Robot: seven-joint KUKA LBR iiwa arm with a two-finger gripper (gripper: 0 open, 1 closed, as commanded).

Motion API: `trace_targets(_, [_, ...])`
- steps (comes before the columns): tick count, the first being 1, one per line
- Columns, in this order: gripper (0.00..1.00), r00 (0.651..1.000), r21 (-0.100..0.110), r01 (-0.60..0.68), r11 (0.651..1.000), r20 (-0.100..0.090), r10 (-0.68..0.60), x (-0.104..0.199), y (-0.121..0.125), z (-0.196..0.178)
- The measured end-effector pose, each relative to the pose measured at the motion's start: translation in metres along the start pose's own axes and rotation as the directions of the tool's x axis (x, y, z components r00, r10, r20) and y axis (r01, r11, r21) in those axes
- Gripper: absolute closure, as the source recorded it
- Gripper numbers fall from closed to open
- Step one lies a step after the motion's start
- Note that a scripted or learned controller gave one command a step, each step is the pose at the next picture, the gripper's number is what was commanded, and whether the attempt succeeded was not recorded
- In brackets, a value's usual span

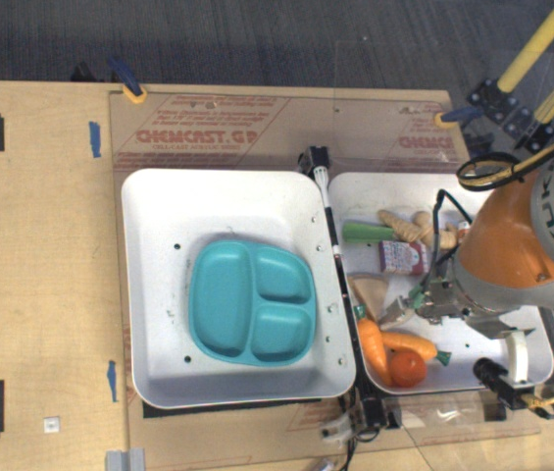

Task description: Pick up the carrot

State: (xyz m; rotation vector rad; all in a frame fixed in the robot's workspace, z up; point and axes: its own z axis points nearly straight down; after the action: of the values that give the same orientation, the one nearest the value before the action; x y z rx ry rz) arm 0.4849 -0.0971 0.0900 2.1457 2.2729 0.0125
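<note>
Wooden bench (41,292); dark grey floor (257,18) beyond.

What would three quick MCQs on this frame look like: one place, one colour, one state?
1. Where is the carrot?
A. on the tray
B. near corner of the right bin
C. on the bench outside the bins

2. What colour is the tray?
A. red
B. teal
C. black

3. How does the gripper stand to the carrot?
A. above it and apart from it
B. lifting it over the left bin
C. pressing it onto the tray

Key: 1 B, it lies by the right bin's near wall beside a tomato. 2 B, the sectioned tray in the left bin is teal. 3 A, the gripper hangs a little further up the bin, with the carrot lying loose below it.
</note>
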Motion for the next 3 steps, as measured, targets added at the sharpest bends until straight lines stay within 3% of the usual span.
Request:
trace_targets(1, [0.0,0.999,0.002,-0.041,0.999,-0.003,0.041,0.0001,-0.0008,0.0002])
trace_targets(2, [0.0,0.995,-0.001,0.098,0.995,-0.002,-0.098,-0.001,0.0004,0.0])
trace_targets(3, [0.0,0.993,0.0,0.119,0.993,-0.005,-0.119,-0.0028,0.0,0.0001])
